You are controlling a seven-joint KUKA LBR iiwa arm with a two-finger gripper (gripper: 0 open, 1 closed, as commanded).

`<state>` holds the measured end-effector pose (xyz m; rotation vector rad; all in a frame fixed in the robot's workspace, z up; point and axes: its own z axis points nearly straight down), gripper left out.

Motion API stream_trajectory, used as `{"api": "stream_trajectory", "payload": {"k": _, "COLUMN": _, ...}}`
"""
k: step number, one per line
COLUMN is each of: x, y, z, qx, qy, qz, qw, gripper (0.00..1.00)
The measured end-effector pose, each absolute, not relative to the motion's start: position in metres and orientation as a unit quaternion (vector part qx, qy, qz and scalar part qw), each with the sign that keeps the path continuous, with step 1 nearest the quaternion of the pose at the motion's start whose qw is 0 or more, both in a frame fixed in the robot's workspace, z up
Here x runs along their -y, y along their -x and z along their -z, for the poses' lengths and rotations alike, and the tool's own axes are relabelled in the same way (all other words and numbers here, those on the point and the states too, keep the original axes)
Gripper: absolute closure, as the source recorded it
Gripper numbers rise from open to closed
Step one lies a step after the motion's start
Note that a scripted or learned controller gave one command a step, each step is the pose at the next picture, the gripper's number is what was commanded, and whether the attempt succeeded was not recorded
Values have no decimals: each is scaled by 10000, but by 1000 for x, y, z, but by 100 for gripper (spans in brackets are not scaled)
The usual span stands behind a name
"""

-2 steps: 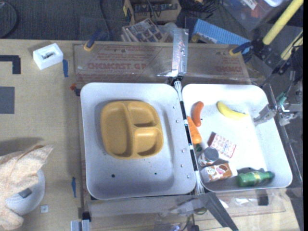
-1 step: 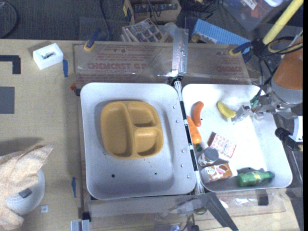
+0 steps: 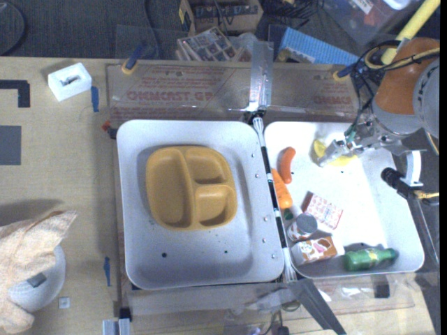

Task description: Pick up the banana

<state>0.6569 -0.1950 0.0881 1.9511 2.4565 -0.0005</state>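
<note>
The banana [image 3: 330, 154] is a short yellow piece lying at the back of the right bin [image 3: 377, 201], near its far wall. My gripper [image 3: 347, 144] reaches in from the right and sits low at the banana's right end, touching or just above it. The grey arm with its orange band [image 3: 405, 82] stands over the bin's back right corner. The gripper's body hides part of the banana.
The right bin also holds a red sausage [image 3: 286, 161], an orange carrot [image 3: 281, 190], a pink packet [image 3: 323, 210], a can [image 3: 305, 224], a small carton [image 3: 318, 248] and a green bottle [image 3: 369, 257]. A yellow divided tray [image 3: 190, 185] lies in the left bin [image 3: 140, 257].
</note>
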Motion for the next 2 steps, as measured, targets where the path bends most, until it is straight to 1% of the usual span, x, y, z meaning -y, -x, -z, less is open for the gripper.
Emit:
{"api": "stream_trajectory", "payload": {"k": 1, "x": 195, "y": -658, "z": -100, "qx": -7839, "qy": -6209, "qz": -1, "qw": 50, "gripper": 100}}
{"api": "stream_trajectory", "payload": {"k": 2, "x": 87, "y": -668, "z": -245, "qx": -8198, "qy": -5727, "qz": -10, "qw": 23, "gripper": 100}}
